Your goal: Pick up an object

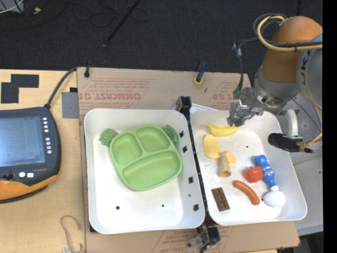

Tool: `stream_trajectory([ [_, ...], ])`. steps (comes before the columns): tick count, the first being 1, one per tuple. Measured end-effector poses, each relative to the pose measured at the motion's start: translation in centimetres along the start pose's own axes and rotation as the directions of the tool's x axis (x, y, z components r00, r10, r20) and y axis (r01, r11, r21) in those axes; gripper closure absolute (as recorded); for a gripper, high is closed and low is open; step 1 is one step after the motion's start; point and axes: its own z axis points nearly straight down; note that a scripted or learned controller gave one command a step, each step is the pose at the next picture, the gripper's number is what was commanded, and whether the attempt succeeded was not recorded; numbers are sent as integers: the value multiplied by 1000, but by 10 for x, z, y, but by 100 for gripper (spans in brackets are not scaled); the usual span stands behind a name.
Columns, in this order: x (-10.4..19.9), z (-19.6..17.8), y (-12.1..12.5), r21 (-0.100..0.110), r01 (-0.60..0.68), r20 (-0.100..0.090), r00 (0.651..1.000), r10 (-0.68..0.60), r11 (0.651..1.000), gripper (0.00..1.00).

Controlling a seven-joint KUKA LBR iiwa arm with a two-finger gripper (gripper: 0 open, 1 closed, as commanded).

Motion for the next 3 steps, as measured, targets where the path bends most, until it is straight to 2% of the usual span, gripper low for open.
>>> stream_trajectory([
  [1, 48, -6, -19, 4, 3, -2, 1000, -3, 1000, 100],
  [2, 86, -10, -52, 5, 3, -2, 1000, -3, 1000, 100],
  [3, 114, -8, -68, 6, 2, -1, 1000, -2, 1000, 100],
])
